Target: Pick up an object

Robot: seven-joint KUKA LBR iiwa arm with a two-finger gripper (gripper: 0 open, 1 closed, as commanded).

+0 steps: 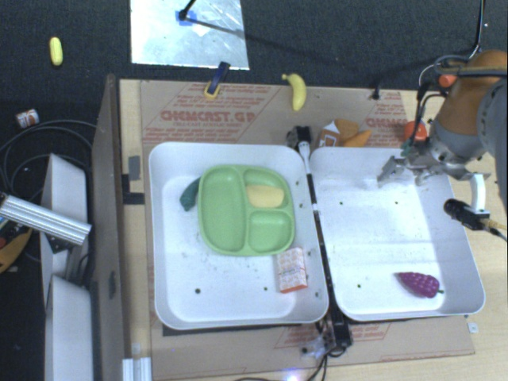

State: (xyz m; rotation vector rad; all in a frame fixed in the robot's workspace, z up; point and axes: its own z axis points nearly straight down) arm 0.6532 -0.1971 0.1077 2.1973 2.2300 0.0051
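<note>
Checking the right bin [373, 236], I found the gripper [403, 167] hanging over its upper right part, near the back wall. Its two fingers stood spread apart, and nothing lay between them.

The nearest thing to pick was the purple grapes [418, 284], at about six o'clock from the gripper, a touch toward five, well apart from it and close to the bin's near wall. The bunch's long axis ran roughly nine to three, dipping slightly toward four. I judged that the fingers would need to close across that axis, not along it.

The bin floor around the grapes was bare white, flat, and marked with a few small dark holes. There was open floor on the nine and twelve o'clock sides; the near wall crowded the six o'clock side, which I judged the main risk to a finger on descent.

The left bin [171, 292] held a green tray [226, 213], a small carton [291, 270] and a dark green item [189, 194], all farther away, at eight to nine o'clock.
</note>
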